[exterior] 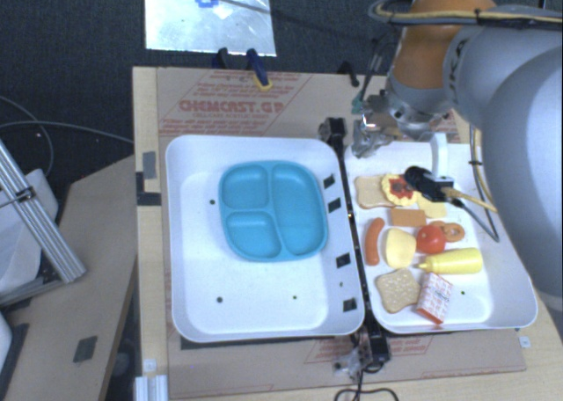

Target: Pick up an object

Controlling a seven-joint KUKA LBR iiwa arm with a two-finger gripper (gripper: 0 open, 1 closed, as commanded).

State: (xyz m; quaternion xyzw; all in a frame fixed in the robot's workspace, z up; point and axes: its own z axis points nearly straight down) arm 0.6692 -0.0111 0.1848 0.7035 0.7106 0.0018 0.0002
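Note:
The right bin [506,302] holds several toy foods. Among them are a bread slice [369,191], a pizza slice [397,188], a red sausage [374,241], a tomato [430,238], a yellow mustard bottle [453,260], a toast slice [397,289] and a red-and-white packet [434,297]. My gripper [367,137] hangs over the far left corner of this bin, just behind the bread slice. I see nothing held in it.
The left bin [198,302] carries a blue divided plate [271,210]. A black divider with clips [345,215] runs between the bins. The grey arm [510,127] covers the right bin's far right side. A yellow lump [400,248] and a tan block [406,217] lie mid-bin.

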